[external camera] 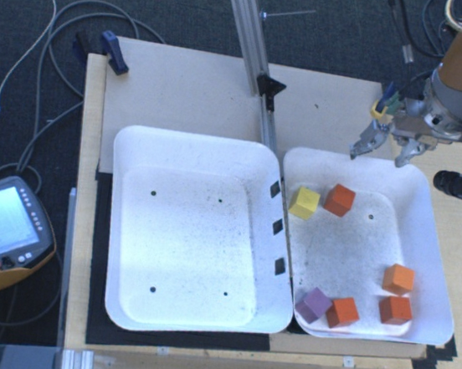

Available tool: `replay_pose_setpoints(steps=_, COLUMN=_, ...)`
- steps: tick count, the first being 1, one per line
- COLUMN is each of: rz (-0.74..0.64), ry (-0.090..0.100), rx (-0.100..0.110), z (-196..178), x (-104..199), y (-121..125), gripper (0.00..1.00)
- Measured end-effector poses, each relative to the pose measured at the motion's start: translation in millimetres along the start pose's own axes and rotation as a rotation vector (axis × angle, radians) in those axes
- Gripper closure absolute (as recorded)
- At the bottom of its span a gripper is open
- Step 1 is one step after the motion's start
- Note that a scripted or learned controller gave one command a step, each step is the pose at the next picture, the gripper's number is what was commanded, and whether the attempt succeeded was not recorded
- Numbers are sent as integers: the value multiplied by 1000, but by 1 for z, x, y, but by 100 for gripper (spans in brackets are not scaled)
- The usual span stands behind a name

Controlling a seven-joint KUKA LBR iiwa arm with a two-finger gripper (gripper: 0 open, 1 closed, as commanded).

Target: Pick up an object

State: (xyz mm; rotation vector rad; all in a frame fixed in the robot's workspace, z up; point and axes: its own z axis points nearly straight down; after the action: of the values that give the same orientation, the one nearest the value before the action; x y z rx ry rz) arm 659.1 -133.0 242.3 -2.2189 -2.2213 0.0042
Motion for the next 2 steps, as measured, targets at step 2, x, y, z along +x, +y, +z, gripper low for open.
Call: replay_pose_setpoints(steps=2, rz=1, ry=2, rx=2, z=21, x=15, y=-52, gripper=0)
